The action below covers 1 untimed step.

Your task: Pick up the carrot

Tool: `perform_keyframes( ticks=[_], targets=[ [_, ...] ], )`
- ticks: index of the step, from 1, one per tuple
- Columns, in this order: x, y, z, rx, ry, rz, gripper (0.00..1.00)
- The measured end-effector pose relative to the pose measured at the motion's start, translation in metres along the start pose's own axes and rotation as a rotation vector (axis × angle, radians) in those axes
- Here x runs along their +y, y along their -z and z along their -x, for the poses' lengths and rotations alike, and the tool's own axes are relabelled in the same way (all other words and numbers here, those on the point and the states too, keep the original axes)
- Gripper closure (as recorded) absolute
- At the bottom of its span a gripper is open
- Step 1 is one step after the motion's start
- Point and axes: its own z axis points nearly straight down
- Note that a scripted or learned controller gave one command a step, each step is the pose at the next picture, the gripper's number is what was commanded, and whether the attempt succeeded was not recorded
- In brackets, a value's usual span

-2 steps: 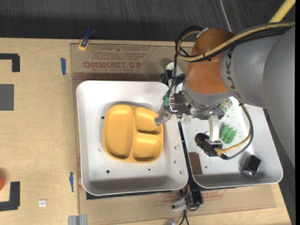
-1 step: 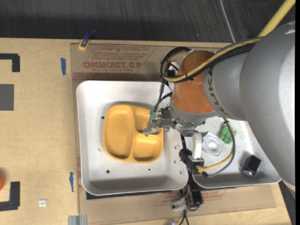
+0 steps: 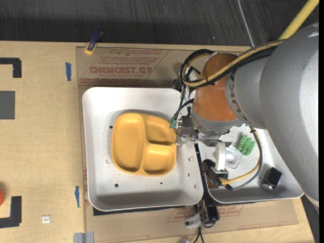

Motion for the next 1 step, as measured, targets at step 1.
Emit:
perform_keyframes(
  ticks=[1],
  targets=[
    [-0.0036, -0.0031, -0.0179, -0.01, -0.355, 0.023, 1.0]
  ],
)
